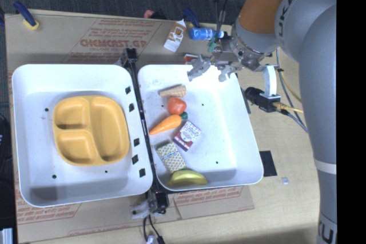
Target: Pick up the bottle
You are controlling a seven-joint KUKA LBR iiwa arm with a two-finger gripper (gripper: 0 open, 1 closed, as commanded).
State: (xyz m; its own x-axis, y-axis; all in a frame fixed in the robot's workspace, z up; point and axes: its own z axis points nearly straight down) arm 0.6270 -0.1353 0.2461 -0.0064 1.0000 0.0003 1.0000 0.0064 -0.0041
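Bottle: a small blue plastic bottle lies on its side on the cardboard outside the bins, just past the far rim of the right bin.

Gripper: the grey two-finger gripper hangs over the far edge of the right white bin; its fingers are spread apart with nothing between them — released.

Bottle to gripper: the bottle sits at about 11 o'clock from the fingertips, near but apart, not touching.

Arm: the grey arm with its orange band comes in from 2 o'clock.

Right bin contents: a tan wafer-like block toward 12 o'clock, a red tomato-shaped toy just below it, an orange toy carrot at the centre, a small red-and-white packet beside the carrot, a patterned cracker-like square toward 6 o'clock, and a yellow-green banana-shaped toy at the near wall.

Left bin: a yellow divided plastic tray lies in the left white bin.

Cardboard: a small white-and-brown carton stands at 9 o'clock of the bottle — just beside it.
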